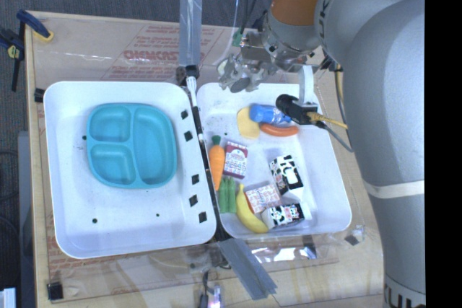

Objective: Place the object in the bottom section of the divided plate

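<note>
camera view, left bin (65,227): just holds the blue divided plate (132,144), all three sections bare.
camera view, right bin (333,184): toy food pile. Carrot (216,164), banana (249,214), green veg (228,194), a few small cartons (236,159), a hot dog (279,129) next to a blue thing (263,113).
camera view, gripper (242,76): hangs over the right bin's far edge, honestly can't tell how the jaws stand, nothing visibly in them.
camera view, arm (361,25): comes in from the right, orange band up top.
</note>
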Motion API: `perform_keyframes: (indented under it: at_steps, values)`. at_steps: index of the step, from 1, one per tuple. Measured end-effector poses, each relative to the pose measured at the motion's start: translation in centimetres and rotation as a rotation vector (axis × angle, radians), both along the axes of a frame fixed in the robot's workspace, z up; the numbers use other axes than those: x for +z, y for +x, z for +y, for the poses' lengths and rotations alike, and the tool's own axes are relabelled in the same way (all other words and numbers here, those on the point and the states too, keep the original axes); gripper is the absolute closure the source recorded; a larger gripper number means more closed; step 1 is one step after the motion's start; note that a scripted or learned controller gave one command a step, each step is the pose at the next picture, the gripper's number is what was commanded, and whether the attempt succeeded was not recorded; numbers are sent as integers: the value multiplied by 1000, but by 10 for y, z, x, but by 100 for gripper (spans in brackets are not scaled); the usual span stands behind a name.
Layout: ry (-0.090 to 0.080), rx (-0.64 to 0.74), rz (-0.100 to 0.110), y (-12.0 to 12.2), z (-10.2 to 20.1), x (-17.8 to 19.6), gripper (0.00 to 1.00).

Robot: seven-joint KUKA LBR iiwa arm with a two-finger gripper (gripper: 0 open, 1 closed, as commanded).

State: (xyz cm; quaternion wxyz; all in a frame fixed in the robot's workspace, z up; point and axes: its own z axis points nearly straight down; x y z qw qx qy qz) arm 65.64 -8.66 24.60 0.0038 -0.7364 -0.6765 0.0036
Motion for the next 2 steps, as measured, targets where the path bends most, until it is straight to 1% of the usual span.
perform_keyframes:
  at_steps: [1,2]
  values:
    - [-1,36,-7,1,-9,75,100]
    - [-2,-79,-2,-18,85,12,100]
